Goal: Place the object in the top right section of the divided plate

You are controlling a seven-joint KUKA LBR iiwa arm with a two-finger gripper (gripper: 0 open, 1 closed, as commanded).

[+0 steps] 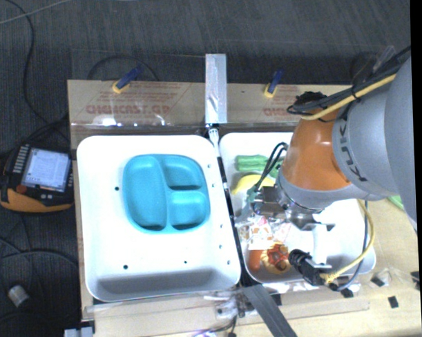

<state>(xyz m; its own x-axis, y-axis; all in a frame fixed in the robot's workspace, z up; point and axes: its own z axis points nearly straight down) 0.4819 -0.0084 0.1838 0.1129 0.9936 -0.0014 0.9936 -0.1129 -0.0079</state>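
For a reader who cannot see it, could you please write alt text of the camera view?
A grey arm with an orange band reaches from the right over the right white bin, which holds a green object, a yellow one and some orange-brown items. In the left white bin lies a blue divided plate, nothing on it.

A dark grey carpeted floor (192, 27) surrounds a brown bench top (160, 100) seen from above. Black cables (13, 40) trail across the carpet at the far left and down the left side. A small device with a lit screen (44, 170) lies on the floor left of the bench. Two clamps, one blue and yellow (126, 79) and one yellow (272, 84), grip the bench's far edge, with a silver metal strip (216, 88) standing between them. Lighting is even, with no hard shadows.
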